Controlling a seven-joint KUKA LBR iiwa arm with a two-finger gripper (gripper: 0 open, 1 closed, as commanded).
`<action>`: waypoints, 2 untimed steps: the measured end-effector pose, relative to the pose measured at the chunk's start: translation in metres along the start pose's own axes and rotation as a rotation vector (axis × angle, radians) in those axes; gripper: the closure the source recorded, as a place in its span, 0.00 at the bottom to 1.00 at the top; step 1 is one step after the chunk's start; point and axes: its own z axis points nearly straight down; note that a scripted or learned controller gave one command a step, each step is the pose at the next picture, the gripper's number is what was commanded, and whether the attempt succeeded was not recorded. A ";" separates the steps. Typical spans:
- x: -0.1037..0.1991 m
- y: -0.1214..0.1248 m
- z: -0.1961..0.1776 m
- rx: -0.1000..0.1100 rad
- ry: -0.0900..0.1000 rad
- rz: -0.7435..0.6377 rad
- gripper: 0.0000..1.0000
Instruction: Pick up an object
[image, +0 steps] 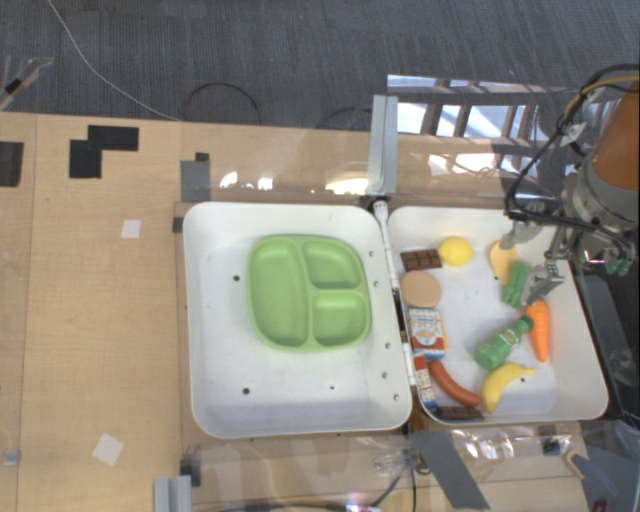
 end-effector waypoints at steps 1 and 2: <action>0.001 -0.057 0.075 -0.001 0.005 -0.097 0.00; 0.012 -0.056 0.159 0.004 -0.008 -0.124 0.00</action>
